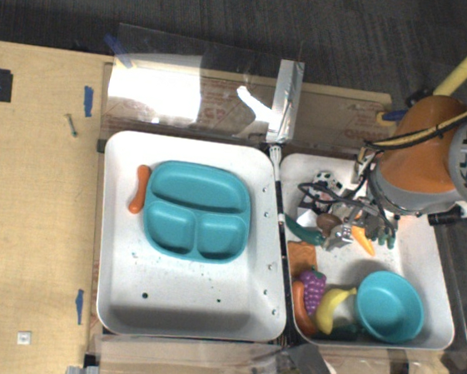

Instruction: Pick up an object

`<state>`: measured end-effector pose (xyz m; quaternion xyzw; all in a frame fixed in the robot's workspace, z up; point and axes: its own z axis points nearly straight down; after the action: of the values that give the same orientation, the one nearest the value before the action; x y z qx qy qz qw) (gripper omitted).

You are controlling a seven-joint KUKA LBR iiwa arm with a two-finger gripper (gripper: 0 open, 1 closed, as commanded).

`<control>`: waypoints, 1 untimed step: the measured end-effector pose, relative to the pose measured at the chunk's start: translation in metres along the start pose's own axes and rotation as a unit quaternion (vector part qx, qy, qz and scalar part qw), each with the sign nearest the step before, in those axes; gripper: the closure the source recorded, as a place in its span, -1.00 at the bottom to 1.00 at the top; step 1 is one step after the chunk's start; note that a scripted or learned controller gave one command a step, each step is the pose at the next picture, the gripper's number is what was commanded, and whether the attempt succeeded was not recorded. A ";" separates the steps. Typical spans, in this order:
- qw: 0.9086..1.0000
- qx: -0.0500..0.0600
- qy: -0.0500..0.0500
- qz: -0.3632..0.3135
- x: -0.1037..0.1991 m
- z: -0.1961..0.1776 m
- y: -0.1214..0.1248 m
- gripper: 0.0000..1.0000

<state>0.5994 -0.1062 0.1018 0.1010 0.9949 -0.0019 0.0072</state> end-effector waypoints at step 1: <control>0.999 -0.002 -0.002 0.035 -0.037 -0.114 0.030 1.00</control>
<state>0.6405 -0.0833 0.2163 0.1359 0.9907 0.0006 0.0091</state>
